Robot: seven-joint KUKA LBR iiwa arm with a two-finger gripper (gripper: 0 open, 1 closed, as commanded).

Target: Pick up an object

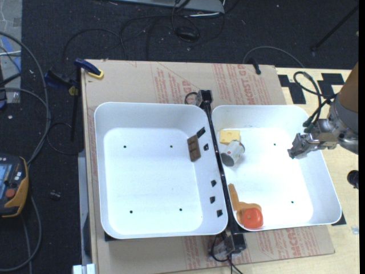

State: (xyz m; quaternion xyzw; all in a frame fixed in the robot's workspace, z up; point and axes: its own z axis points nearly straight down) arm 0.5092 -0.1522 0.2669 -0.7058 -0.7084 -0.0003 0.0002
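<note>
Objects for picking — flat yellow block (pixel 230 136), grey-white cylinder (pixel 232 153), orange-red round toy (pixel 250 216) — lie along right white bin's (pixel 319 170) left side. My claw (pixel 297 148) hovers near right wall, nothing visibly held, finger state unclear — centre over cylinder, descend straight.

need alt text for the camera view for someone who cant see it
A grey robot arm's gripper hovers over the right side of the right white bin, which holds a yellow block, a grey cup and an orange toy. The left bin holds a small brown piece.
</note>
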